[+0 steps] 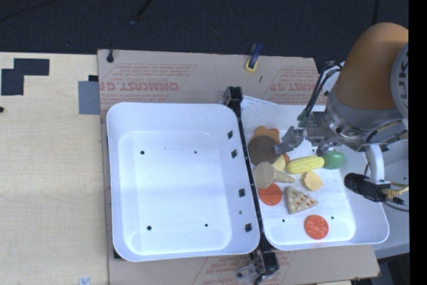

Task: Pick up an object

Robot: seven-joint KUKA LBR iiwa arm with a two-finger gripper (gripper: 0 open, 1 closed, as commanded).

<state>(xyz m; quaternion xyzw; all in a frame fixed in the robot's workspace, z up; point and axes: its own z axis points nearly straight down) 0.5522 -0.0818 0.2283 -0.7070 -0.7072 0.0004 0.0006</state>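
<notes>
Two shallow white bins are sitting side by side on a cardboard sheet [167,80] on the bench [47,170], joined along a black clipped seam. The left bin [133,123] is showing bare white floor, while the right bin [373,230] is holding all the toy food, so any pick has to be made there. The pieces are lying bunched toward the left and middle of that bin: a brown disc [261,149] with an orange piece [268,134] just beyond it, a tan mushroom shape [264,175], a corn cob [305,163], a green piece [333,159], a yellow lump [313,180], a red slice [270,195], a waffle-like wedge [299,200], and a second red disc [316,227] lying apart, nearer the camera. The arm [373,70] is reaching in from the right, and its end effector [291,138] is hanging low over the far side of the cluster, just beside the brown disc and corn cob, seemingly lining up on one of them. Nothing is visibly sitting between its parts, and whether it is released or clenched cannot be told from this angle. The tight crowding looks likely to make a clean grasp awkward.
</notes>
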